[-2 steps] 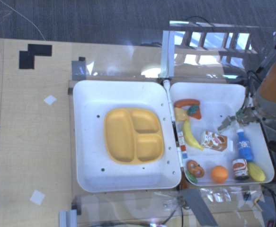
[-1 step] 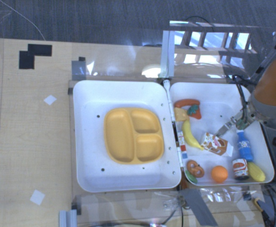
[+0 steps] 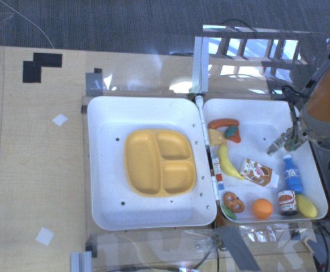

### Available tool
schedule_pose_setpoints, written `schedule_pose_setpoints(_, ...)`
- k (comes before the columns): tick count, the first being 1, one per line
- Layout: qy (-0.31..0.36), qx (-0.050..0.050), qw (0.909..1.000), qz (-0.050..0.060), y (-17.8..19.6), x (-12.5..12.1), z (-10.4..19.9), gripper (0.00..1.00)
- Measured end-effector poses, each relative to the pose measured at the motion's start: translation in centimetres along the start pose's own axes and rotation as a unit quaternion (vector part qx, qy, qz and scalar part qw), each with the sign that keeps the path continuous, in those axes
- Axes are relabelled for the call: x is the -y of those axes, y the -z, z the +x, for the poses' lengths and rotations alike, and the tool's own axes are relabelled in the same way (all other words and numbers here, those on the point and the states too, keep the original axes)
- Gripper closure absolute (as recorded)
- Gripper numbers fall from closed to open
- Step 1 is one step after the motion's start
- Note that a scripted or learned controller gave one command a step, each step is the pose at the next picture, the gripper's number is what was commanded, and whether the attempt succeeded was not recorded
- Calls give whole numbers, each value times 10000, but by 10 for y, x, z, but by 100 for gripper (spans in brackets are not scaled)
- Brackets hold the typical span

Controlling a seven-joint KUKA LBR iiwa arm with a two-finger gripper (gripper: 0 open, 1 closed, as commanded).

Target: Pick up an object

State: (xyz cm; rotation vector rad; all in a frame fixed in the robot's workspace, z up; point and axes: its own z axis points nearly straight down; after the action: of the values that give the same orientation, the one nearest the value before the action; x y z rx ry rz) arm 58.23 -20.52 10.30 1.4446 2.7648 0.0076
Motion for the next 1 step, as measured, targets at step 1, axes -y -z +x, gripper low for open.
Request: schedule_pose_setpoints(1, 0, -5, 10000, 4, -1, 0, 0, 0)
